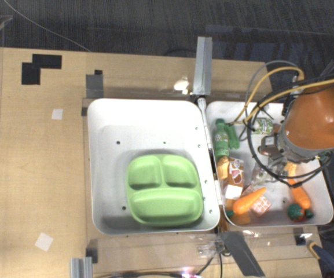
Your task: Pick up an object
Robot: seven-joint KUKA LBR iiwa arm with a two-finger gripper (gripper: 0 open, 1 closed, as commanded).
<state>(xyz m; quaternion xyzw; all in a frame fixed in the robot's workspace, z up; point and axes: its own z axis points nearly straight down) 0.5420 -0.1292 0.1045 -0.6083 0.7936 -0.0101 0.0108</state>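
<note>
Several items crowd the right bin (327,208) — a green bottle (224,136), a carrot (249,200) — so the end effector (272,165), its grip state impossible to tell, should descend onto one isolated piece.

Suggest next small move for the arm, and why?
Probably a short straight descent. The arm hangs over the right bin, above a clutter of toy food: a green bottle, a carrot and packets. The left bin holds a green divided tray.

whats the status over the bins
Tool down in right bin, fingers hidden. Carrot nearest, not held. Green bottle and cables crowd it.
</note>
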